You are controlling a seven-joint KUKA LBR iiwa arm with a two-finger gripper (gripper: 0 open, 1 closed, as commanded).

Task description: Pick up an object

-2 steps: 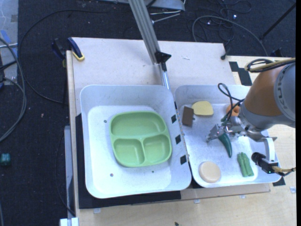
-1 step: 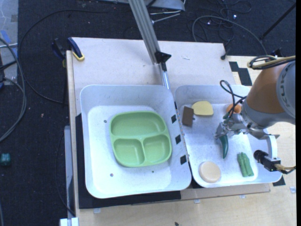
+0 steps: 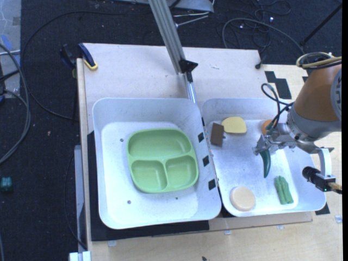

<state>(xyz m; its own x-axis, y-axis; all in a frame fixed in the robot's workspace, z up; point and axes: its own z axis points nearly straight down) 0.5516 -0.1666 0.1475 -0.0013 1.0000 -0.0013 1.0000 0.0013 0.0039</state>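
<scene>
Where the gripper (image 3: 265, 150) hung mid right bin (image 3: 217, 110), a green pepper (image 3: 266, 163) dangled pinched between its jaws; bare floor lay toward the bin's left edge

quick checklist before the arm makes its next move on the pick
1. Gripper over the right bin: ok.
2. Dark green pepper-like piece right at the fingertips, hanging just below them: ok.
3. Piece actually clamped between the fingers: cannot tell.
4. Neighbours clear of the gripper: light green piece, cream disc, yellow piece and brown block all lie apart: ok.
5. Green divided tray sits in the left bin, out of the path: ok.
</scene>
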